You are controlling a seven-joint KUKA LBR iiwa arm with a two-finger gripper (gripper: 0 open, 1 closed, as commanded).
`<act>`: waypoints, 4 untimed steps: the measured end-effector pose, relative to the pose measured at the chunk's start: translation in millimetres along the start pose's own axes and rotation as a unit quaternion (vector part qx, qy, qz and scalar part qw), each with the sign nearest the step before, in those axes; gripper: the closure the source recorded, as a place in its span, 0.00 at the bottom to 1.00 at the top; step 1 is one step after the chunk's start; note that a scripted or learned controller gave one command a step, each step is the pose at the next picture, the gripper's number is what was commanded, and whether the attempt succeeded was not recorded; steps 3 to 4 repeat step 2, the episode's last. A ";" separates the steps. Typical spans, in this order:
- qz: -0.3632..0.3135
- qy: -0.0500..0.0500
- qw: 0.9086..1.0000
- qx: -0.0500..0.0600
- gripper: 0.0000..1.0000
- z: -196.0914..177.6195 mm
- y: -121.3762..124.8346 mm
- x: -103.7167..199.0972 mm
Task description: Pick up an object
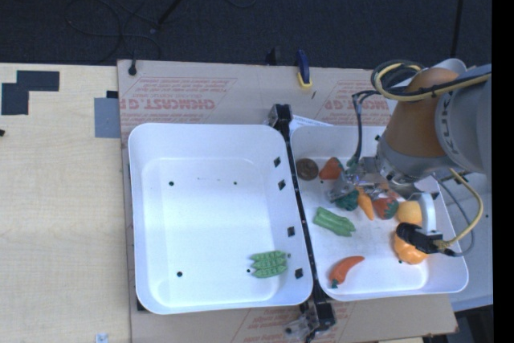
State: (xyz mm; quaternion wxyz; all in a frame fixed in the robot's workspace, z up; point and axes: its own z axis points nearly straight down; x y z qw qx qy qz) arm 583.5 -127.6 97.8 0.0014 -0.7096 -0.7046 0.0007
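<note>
My gripper (pixel 347 190) is down in the right bin (pixel 385 283), near its middle, among a cluster of toy foods. Right at its tip lie a teal piece (pixel 348 202) and a small orange carrot-like piece (pixel 366 206). A brown round item (pixel 306 168) and an orange-red piece (pixel 330 169) sit just left of it. A green pod (pixel 334 222) and a red chili pepper (pixel 345 268) lie lower in the bin. A yellow fruit (pixel 409 212) and an orange-yellow one (pixel 409 248) rest at the right. Nothing is visibly held between the fingers.
The left bin (pixel 161 253) holds one green bumpy vegetable (pixel 269 263) near its lower right corner. A black divider with clamps (pixel 291 197) runs between the bins. Cables (pixel 470 209) loop off the arm at the right. A blue clamp (pixel 303 68) sits on the cardboard behind.
</note>
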 end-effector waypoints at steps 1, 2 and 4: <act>-0.003 0.000 1.000 0.013 1.00 12.6 56.1 39.9; -0.006 0.009 1.000 -0.018 1.00 -55.3 69.8 100.3; -0.006 0.009 1.000 -0.018 1.00 -55.3 69.8 100.3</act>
